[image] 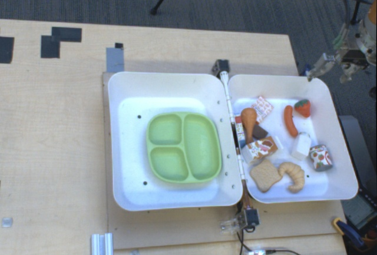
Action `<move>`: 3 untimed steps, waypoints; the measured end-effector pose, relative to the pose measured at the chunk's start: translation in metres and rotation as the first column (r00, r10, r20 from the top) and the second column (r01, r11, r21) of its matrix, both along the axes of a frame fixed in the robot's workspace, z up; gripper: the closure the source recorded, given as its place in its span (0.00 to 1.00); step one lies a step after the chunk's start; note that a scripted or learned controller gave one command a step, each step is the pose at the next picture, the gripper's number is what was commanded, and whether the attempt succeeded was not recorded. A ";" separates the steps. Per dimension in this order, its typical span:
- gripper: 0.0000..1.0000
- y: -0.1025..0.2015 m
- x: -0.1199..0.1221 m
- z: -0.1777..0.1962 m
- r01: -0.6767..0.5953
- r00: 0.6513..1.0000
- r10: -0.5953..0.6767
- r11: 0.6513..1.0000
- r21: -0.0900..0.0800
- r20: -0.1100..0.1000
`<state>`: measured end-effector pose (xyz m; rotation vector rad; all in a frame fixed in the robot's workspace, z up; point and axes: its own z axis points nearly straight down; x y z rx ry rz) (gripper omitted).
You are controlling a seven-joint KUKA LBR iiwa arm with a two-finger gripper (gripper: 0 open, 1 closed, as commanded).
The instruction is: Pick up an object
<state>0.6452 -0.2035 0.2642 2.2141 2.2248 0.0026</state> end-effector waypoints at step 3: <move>1.00 0.023 -0.041 -0.166 -0.003 1.000 0.003 1.000 -0.001 0.006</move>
